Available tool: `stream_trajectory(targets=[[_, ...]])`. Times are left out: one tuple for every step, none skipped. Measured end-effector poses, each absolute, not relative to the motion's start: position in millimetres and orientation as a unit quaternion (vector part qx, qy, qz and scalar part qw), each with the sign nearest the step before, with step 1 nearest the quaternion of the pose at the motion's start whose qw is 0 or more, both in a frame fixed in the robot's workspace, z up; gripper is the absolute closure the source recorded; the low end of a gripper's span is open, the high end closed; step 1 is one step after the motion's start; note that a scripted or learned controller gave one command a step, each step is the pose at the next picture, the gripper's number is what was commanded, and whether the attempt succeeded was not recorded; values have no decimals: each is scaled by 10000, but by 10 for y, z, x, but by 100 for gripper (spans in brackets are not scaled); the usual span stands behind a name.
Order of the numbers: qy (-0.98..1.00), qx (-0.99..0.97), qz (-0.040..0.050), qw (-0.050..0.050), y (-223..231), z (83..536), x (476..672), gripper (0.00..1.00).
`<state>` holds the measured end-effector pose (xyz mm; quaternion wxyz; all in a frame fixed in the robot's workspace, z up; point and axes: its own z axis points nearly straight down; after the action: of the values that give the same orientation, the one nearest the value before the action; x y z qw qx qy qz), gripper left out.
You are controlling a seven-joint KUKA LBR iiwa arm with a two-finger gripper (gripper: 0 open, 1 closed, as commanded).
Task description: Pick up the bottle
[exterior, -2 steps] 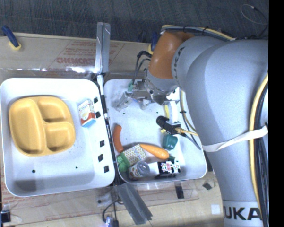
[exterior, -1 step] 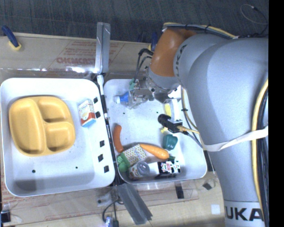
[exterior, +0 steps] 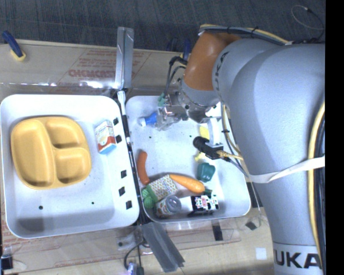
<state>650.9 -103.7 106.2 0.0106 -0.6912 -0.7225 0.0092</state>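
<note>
Blue-capped clear bottle (exterior: 150, 120) lying at far left of right bin (exterior: 240, 202), just beside gripper (exterior: 169, 112). Cannot tell gripper state, tip blurred against bottle. Risks, as judged: slipping off round smooth plastic, rolling toward bin wall, off-centre grab near cap. Carrot (exterior: 187, 182), sausage (exterior: 142, 167), teal cup (exterior: 205, 171) well apart, nearer; unlikely to interfere.

"UKA" on the arm (exterior: 286, 153)

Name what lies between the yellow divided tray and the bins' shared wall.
Camera view: a small white-and-orange carton lies there, beside the yellow divided tray.
</note>
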Motion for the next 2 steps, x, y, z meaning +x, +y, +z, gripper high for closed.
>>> stream_trajectory(targets=[[-7292, -6843, -1, 6, -74, 1929, 6569, 100], [-8484, -5293, 3, -11, -1065, 3156, 6510, 100]])
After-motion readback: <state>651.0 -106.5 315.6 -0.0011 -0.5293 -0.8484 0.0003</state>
